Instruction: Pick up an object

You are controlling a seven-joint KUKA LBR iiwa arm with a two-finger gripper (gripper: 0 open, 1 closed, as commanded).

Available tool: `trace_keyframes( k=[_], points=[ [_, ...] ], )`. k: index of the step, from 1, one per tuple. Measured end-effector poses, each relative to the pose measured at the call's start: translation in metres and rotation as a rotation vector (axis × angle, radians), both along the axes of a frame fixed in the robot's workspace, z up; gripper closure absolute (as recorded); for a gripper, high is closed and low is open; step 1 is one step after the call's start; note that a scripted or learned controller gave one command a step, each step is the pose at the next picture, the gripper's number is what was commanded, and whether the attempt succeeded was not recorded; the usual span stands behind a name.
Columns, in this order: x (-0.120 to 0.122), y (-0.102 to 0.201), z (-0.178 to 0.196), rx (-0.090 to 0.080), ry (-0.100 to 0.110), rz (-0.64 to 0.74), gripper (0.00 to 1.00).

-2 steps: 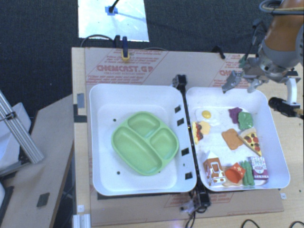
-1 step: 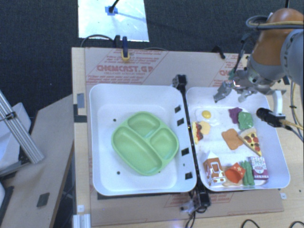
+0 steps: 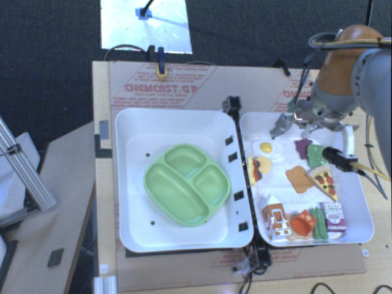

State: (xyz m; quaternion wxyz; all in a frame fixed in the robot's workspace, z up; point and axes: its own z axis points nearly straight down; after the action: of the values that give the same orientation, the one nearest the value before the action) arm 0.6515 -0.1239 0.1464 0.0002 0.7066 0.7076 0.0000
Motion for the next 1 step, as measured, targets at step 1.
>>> trace_keyframes(
  k=[1],
  points=[
    [-0.0037, -0.0077, -0.0460, 0.000, 0.002, -0.001, 0.00]
  ],
)
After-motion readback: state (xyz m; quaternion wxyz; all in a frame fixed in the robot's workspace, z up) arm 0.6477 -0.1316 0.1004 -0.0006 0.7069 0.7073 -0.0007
